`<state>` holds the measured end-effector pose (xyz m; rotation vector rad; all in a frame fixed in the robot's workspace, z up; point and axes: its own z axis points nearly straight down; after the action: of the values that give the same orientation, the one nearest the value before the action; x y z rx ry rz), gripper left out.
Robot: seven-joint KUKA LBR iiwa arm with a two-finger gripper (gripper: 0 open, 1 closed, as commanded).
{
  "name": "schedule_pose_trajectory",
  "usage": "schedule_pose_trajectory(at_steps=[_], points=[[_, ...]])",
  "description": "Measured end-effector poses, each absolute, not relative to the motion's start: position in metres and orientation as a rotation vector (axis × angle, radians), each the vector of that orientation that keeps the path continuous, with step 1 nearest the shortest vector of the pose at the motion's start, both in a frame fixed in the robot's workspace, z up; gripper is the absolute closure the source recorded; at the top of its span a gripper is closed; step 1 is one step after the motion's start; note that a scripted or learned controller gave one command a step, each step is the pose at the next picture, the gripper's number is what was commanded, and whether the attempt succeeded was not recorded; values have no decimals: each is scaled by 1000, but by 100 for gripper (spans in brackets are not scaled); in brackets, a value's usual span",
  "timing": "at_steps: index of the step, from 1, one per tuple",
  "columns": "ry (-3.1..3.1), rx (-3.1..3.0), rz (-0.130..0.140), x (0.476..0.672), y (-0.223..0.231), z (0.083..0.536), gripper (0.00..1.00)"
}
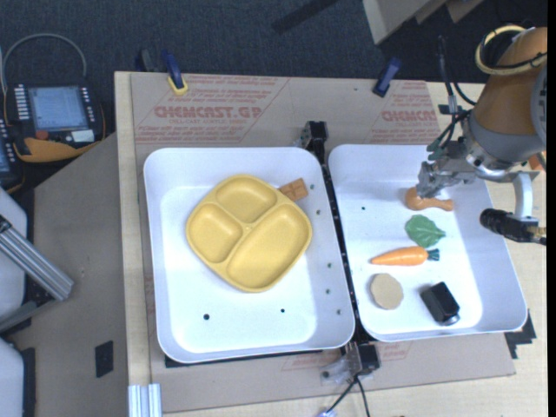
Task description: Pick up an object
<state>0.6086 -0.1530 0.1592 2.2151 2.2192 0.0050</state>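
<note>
A cardboard-topped bench (261, 111) carries two white bins. The arm (512, 102) leans in from the right, its claw (432, 185) low in the right bin (495, 320) over a tan, drumstick-shaped toy (428, 202); I cannot tell its opening. Nearby lie a smooth orange carrot (400, 256) and a round biscuit (387, 291).

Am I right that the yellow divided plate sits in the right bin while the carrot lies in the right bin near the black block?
Not quite: the camera view shows the yellow divided plate in the left bin. The carrot does lie in the right bin, near the black block.
</note>
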Motion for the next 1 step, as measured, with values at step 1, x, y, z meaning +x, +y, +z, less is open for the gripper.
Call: schedule_pose_trajectory(at_steps=[1], points=[[2219,2215,5,608,-154,203,100]])
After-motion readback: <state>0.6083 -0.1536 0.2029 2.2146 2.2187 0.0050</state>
